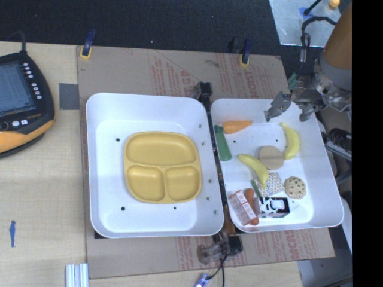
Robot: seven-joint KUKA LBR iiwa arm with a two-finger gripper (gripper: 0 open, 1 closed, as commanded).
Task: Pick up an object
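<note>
- The gripper (293,108) hangs over the far right corner of the right bin (333,178), above its rim.
- The fingers are spread wide, with nothing between them.
- The right bin holds the loose things: a carrot (237,126) near the far wall, a green stick (223,143) along the left wall, and two bananas.
- One banana (291,141) lies just below the gripper, apart from it; the other banana (255,168) lies near the bin's middle.
- A round tan disc (271,157) sits between the two bananas.
- A cookie (295,187) lies near the right wall; a red packet (244,206) and a black-and-white card (274,206) lie by the near wall.
- The left bin (105,160) holds a yellow divided plate (162,165).
- A control pendant (21,100) rests on the counter (42,214) at the far left.
</note>
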